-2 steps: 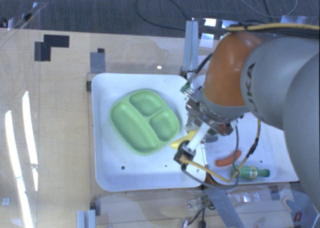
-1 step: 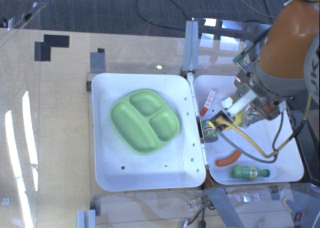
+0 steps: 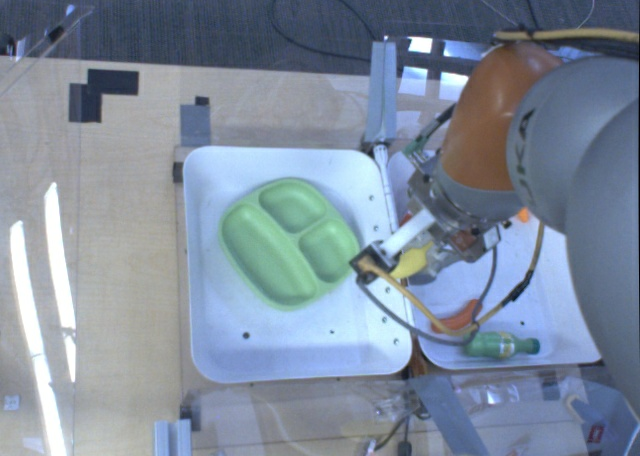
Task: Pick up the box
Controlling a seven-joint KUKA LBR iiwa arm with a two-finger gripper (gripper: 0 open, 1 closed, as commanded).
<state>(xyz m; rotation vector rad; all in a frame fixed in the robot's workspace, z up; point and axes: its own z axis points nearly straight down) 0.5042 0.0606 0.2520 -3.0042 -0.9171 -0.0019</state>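
The gripper (image 3: 452,244) hangs over the left part of the right bin (image 3: 548,329); wide or narrow, you cannot tell. Where the box lies you cannot tell either. A bottle (image 3: 497,346) lies nearer.

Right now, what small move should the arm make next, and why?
Probably lift the grey, orange-banded arm a little: it hangs over the right white bin, hiding most of it, where a green plastic bottle and an orange piece lie.

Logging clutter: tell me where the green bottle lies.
Camera view: the green bottle lies on its side along the near edge of the right bin, beside an orange thing.
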